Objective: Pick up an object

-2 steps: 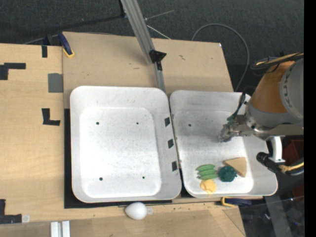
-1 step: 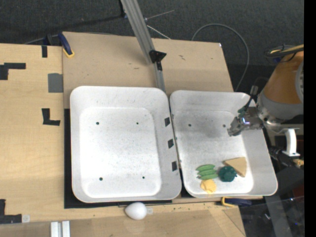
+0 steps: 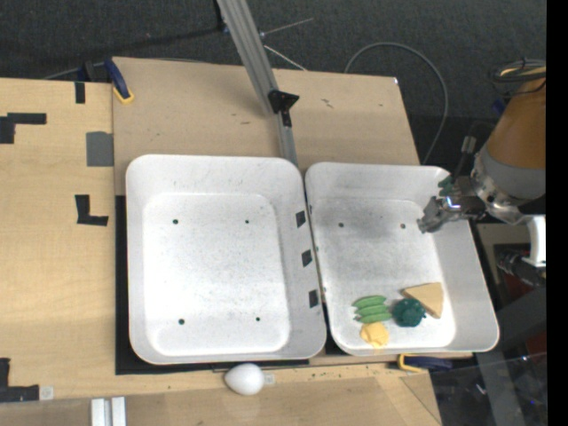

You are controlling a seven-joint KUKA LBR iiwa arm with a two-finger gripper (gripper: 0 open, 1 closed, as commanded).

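We are seeing even, fairly bright light; the white bins are glaring slightly, shadows are staying soft, and everything is looking mildly grainy.

Left shallow white bin: floor open, no obstacles. Right shallow white bin: upper and mid floor free; near-right corner crowded w/ tan wedge, dark green lump, green pod-shaped piece, yellow piece. Slanted grey metal pole crosses behind bins.

Single fixed cam, high above bench, angled down; both bins in frame, arm entering right.
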